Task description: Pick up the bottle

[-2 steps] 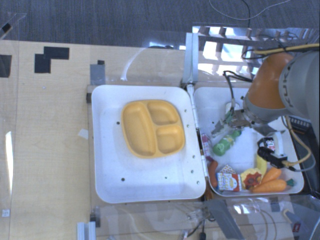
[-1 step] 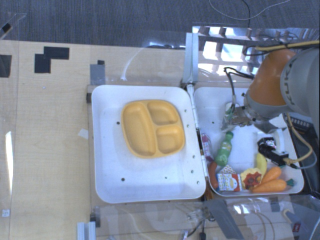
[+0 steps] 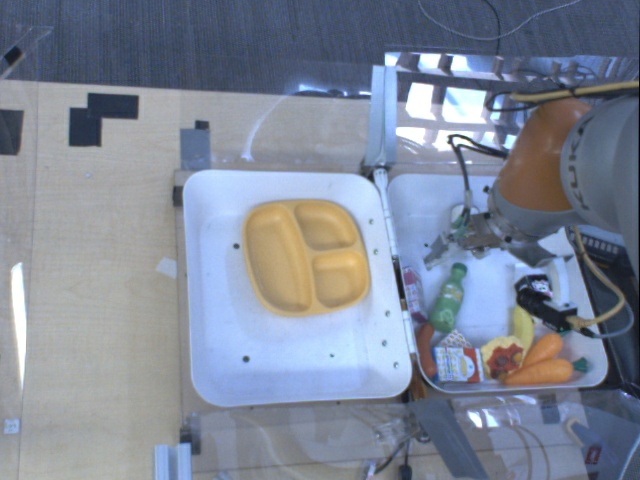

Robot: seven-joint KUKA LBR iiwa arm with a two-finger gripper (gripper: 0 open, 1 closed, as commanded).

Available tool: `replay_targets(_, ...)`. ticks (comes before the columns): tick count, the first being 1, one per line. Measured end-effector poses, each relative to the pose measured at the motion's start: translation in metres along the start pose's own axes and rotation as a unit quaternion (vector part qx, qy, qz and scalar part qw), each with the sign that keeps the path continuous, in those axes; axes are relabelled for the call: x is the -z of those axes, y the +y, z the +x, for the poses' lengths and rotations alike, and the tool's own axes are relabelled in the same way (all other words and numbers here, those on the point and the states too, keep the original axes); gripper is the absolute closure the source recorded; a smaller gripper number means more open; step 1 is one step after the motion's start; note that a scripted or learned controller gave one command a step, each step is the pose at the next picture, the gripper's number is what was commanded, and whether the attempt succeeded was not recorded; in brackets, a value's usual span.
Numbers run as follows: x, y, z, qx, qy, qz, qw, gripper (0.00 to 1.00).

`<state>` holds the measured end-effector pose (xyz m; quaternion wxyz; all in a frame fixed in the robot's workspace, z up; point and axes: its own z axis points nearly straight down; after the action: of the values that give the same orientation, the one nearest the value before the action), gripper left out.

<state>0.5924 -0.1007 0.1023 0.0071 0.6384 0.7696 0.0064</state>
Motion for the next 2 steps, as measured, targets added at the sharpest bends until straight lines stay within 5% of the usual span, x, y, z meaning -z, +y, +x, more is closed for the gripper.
replay_targets(1,-0.011,-0.036,0.005,0.112,0.000,0.002,0.9937,0.00)
replay_targets(2,0.001,-0.033,0.006,0.113,0.000,-0.002,0.9936,1.00)
